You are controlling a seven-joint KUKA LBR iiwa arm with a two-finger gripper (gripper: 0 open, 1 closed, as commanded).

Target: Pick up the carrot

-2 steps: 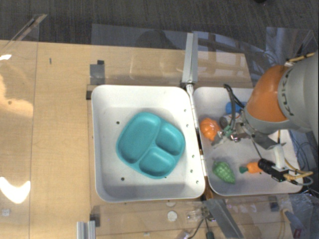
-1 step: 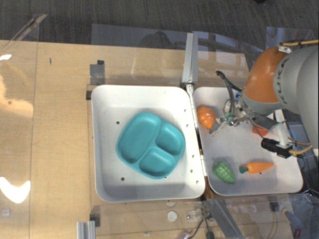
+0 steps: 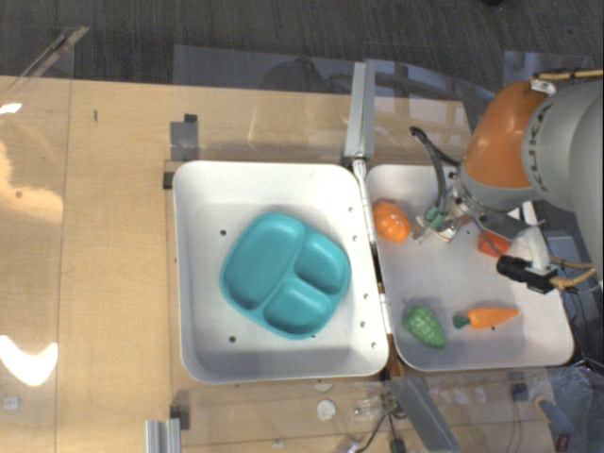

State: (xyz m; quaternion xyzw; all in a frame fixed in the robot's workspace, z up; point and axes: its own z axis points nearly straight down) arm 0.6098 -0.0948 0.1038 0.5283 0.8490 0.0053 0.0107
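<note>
The small orange plastic carrot with a green top [image 3: 488, 318] lies flat in the right-hand shallow white bin [image 3: 547, 347], long axis running left-right. The gripper [image 3: 436, 221] hovers up-left of the carrot, well apart; whether its jaws are open, I cannot tell.

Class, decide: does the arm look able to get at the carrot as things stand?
Probably yes. The carrot lies alone near the right bin's front edge, nothing on top, and the gripper hovers in that bin.

- We see the carrot [image 3: 488, 318]: small, orange, green stub at its left end.
- It lies flat, roughly horizontal, on the right bin's floor, near the front edge.
</note>
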